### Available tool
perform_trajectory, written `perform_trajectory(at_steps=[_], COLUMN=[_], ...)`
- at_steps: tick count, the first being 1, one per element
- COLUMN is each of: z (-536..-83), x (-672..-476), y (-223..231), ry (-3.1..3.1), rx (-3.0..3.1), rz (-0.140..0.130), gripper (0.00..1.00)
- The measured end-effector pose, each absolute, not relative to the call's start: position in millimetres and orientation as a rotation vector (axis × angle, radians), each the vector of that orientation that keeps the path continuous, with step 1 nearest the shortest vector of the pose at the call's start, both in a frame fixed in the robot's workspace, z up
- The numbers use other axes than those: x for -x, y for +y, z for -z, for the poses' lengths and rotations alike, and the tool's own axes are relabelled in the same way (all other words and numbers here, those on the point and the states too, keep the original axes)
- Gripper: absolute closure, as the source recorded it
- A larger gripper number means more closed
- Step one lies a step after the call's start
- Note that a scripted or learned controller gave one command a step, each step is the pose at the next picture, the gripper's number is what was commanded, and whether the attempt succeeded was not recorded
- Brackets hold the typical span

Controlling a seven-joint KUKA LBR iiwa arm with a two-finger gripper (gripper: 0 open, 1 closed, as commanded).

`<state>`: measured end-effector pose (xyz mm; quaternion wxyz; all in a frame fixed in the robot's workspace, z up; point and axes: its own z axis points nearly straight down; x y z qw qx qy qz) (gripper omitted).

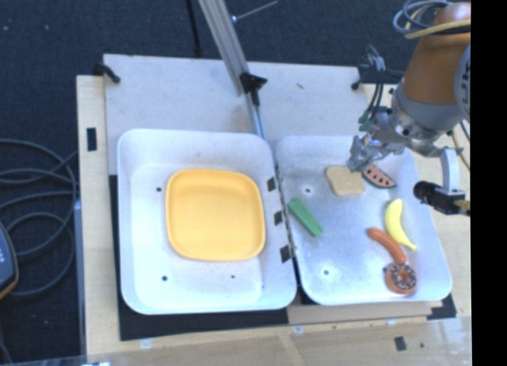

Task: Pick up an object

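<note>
The right bin [348,277] holds several toy foods. A tan bread slice [344,181] lies near its back, with a watermelon slice [379,176] just to its right. A green block [305,217] lies by the bin's left wall. A yellow banana [398,223], an orange sausage [386,243] and a chocolate donut [400,277] sit toward the front right. My gripper [364,155] hangs low over the back of the right bin, right above the gap between bread and watermelon. Nothing shows between its fingers.
The left bin [142,277] holds a yellow square plate [215,214]. A slanted metal rail [226,36] ends at a clamp [253,85] behind the bins. A black fitting [432,194] sits at the right bin's right rim. Cables lie on the floor at left.
</note>
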<state>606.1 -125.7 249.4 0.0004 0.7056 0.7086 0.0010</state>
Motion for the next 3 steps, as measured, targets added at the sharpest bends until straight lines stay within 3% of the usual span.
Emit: perform_trajectory(at_steps=[3], z=[-265.3], x=[-639.3], y=[23.5], ry=[2.225], rx=[-2.218], rz=[-0.002], gripper=[1.0])
